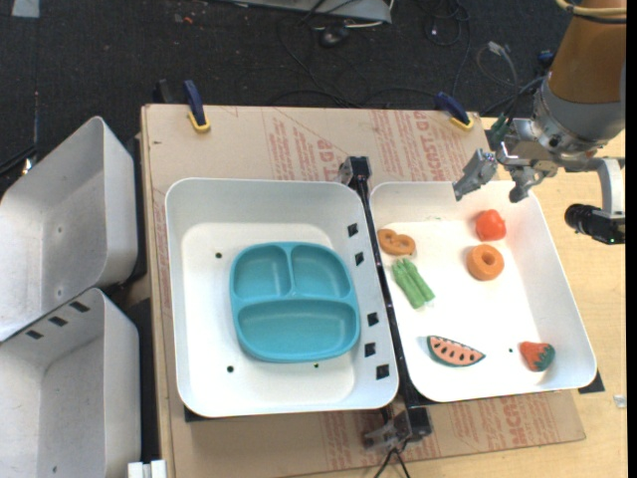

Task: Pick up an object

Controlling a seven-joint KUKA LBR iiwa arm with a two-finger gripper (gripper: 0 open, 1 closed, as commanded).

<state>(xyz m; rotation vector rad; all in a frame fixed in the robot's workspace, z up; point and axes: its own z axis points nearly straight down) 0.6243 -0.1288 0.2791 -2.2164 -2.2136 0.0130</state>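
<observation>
My gripper hangs open above the far edge of the right bin, its two fingers spread with nothing between them. Just below it lies a red tomato-like toy. An orange ring-shaped toy sits a little nearer. A small pretzel-like orange piece and a green bean-like piece lie at the bin's left side. A watermelon slice and a strawberry-like toy rest near the front edge.
The left bin holds a teal divided plate. A black divider with clips runs between the bins. Two white containers stand off the bench at the left. Blue-and-yellow clamps grip the bench's far edge.
</observation>
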